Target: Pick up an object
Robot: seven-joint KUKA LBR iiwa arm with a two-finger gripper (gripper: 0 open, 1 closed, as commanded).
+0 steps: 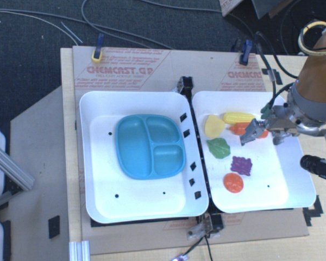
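The right bin (293, 192) holds several toy foods. There is a yellow corn cob (237, 117), a yellow piece (214, 125), a green piece (219, 147), a purple grape bunch (241, 165) and an orange-red ball (233, 182). An orange piece (238, 128) lies just below the corn, partly hidden by the arm. My gripper (262, 135) hangs over the upper middle of this bin, right beside the orange piece. It is open, its fingers (248, 134) spread, and nothing shows between them.
In the left bin (95, 162) lies a blue divided plate (150, 145). A black divider with clips (192, 145) runs between the bins. Cables trail from the arm across the bench's upper right.
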